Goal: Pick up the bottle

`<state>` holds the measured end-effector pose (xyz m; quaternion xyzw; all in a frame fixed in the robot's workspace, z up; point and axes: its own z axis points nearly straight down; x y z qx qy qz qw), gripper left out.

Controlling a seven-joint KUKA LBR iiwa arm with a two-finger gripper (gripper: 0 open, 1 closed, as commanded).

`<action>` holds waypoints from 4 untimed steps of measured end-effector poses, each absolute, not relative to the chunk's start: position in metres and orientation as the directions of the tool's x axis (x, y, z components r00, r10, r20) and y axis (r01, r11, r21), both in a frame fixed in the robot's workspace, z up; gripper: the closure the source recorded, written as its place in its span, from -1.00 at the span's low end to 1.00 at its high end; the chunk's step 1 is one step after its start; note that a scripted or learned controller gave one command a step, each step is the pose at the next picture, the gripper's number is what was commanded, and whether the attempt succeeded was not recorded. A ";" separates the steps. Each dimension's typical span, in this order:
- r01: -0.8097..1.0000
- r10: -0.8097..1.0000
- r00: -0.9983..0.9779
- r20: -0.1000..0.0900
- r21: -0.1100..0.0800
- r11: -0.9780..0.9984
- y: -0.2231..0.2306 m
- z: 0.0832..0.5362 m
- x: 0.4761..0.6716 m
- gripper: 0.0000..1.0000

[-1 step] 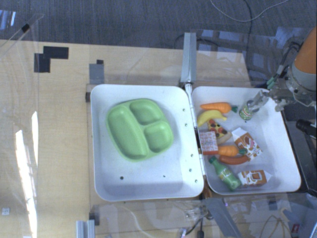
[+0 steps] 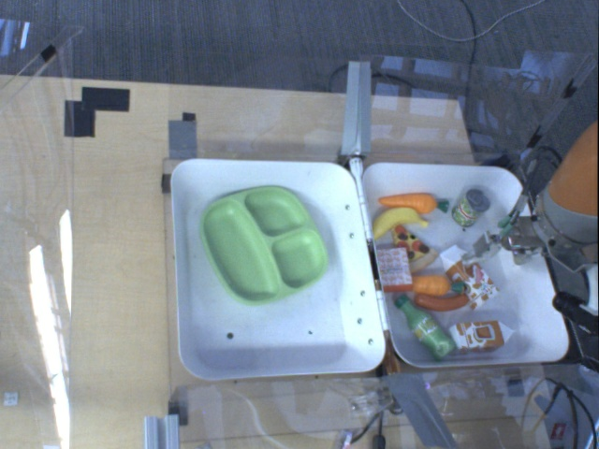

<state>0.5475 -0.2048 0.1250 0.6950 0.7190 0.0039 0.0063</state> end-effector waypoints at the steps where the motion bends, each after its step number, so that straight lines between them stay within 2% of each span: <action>1: 0.995 0.995 -0.096 -0.001 0.006 0.096 -0.104 0.165 0.497 -1.00; 2: 0.999 0.999 0.052 0.001 0.004 -0.052 0.003 0.186 0.501 -1.00; 3: 0.997 0.997 0.072 0.000 0.002 -0.072 -0.018 0.184 0.488 -1.00; 4: 0.998 0.998 0.069 0.002 0.007 -0.069 -0.017 0.195 0.489 1.00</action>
